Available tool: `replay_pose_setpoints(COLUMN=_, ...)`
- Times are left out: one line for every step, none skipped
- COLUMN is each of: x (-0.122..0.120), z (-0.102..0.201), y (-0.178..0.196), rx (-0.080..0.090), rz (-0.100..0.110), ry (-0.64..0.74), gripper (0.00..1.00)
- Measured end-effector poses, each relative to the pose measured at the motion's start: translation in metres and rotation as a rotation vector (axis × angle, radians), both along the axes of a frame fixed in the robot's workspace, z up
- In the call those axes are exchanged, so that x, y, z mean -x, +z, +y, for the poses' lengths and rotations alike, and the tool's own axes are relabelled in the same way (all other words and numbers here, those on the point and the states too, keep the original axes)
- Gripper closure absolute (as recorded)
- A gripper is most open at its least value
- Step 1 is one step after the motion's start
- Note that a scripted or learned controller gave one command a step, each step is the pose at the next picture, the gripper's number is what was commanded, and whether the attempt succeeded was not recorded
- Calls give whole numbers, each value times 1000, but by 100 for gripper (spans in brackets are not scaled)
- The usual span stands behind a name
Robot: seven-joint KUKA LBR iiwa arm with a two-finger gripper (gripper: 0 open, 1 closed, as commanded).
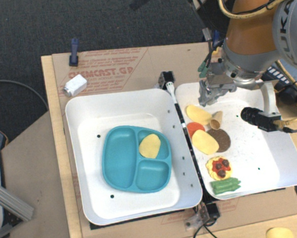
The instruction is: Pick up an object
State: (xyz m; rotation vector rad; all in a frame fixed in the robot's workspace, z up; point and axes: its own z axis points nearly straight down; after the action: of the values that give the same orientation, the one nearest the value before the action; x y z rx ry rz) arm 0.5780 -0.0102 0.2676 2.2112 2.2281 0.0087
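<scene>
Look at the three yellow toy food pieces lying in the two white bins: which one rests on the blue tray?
The pale yellow oval piece, in the upper right compartment of the blue divided plastic tray in the left bin. The other two yellow pieces lie in the right bin.

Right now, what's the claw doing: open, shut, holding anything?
Claw: cannot tell open or shut; it hangs over the right white bin, just above the pale yellow oval toy food piece, nothing visibly held.
</scene>
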Motion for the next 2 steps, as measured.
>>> replay_pose_setpoints(x=69, z=43, y=169, rx=-2, rz=-13, ry=0, gripper=100)
replay_pose_setpoints(x=100, z=71, y=106, rx=2, rz=14, ry=-4, gripper=100)
